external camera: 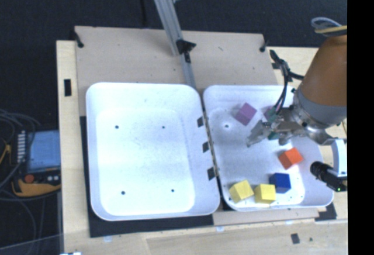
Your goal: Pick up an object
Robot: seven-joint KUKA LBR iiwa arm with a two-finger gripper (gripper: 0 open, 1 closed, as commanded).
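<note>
From the overhead cam: my gripper (257,134) is low over the right bin (217,131), fingers look spread a bit w/ nothing between them afaict, kinda blurry tho. Purple block (245,113) sits just up and left of the tips, orange block (290,158) just below my wrist, blue block (281,182) and two yellow blocks (241,190) (266,192) bunched near the front wall. Left bin (146,148) isn't where I'm working. Worry: I'm between purple and orange, lined up on neither, so closing here prob grabs air. Going for purple, a fingertip could clip it and shove it off. The yellows touch, so pinching one could drag both.
</note>
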